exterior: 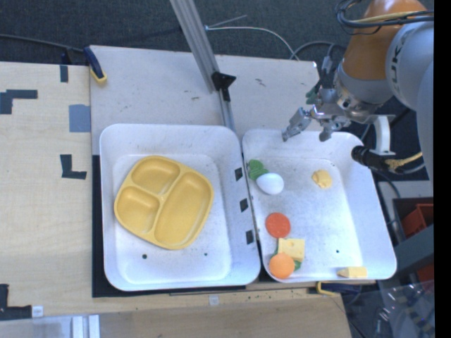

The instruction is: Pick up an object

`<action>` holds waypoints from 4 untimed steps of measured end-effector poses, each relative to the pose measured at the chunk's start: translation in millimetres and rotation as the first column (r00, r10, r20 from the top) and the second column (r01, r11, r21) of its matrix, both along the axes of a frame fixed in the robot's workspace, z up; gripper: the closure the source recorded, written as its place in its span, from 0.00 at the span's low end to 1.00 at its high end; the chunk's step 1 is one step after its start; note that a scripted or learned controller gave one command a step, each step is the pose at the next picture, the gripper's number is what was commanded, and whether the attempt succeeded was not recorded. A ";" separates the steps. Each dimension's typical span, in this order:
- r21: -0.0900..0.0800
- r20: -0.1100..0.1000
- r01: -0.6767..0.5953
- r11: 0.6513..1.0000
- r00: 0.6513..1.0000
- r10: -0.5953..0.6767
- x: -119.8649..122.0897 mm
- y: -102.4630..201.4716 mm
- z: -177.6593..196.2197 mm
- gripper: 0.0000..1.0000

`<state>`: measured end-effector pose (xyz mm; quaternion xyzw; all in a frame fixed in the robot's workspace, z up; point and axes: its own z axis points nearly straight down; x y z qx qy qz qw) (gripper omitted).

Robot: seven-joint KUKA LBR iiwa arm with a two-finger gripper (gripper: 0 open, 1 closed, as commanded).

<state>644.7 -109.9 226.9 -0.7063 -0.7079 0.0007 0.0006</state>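
- The left bin (113, 189) is holding a yellow plate (163, 201), a smooth plastic tray with rounded corners and three moulded compartments, lying slightly turned near the middle of the frame.
- The right bin (373, 224) is holding a scatter of small toy foods on its speckled white floor.
- A white egg (270, 184) is lying near that bin's upper left, touching a small green piece (255, 167) just above it.
- A small lumpy yellow piece (322, 179) is sitting apart toward the upper right of the bin.
- A flat red disc (277, 224) is resting lower down, with a yellow cheese wedge (292, 248) below it and a round orange ball (282, 265) touching the wedge at the bin's lower edge.
- A small yellow block (351, 272) is lying in the bin's lower right corner.
- The gripper (309, 132) is hanging over the top rim of the right bin in the upper right of the frame, its two fingers spread apart and holding nothing.
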 end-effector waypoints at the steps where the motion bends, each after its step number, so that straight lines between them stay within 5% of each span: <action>1: 0.002 -0.013 0.006 1.000 1.000 -0.006 -96.1 -26.5 -108.9 0.00; 3: 0.000 0.001 0.003 1.000 1.000 -0.003 -118.7 2.7 -134.2 0.00; 4: 0.003 0.004 -0.005 1.000 1.000 0.005 -154.5 126.5 -35.8 0.00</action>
